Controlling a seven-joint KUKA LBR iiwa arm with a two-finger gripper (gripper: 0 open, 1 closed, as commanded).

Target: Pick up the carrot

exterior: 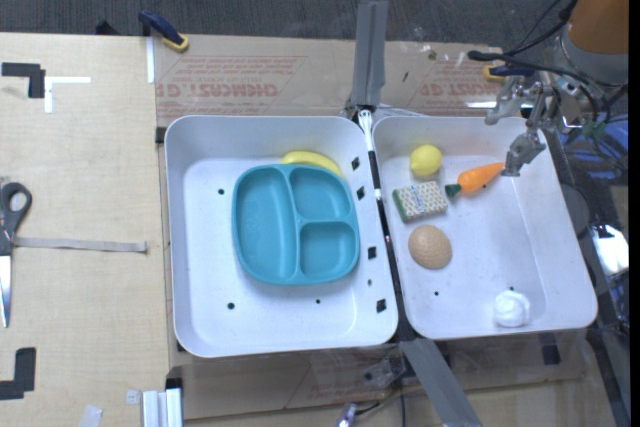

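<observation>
Table (80,215) carries two white bins side by side. Left bin (200,305): blue divided plate (296,223), yellow object (312,160) tucked behind its far edge. Right bin (560,285): tan egg-shaped item (430,246), speckled sponge block (420,201), lemon (426,160), white ball (511,308) at near corner. Carrot (478,177) lies tilted near far right wall. Fingers (520,155) touching carrot's right end; spread or clenched, cannot tell.

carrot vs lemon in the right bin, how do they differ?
The carrot is orange and elongated, lying at a slant; the lemon is yellow and roundish. The carrot lies right by the gripper; the lemon sits further left, beside the sponge. Both rest in the right bin.
</observation>
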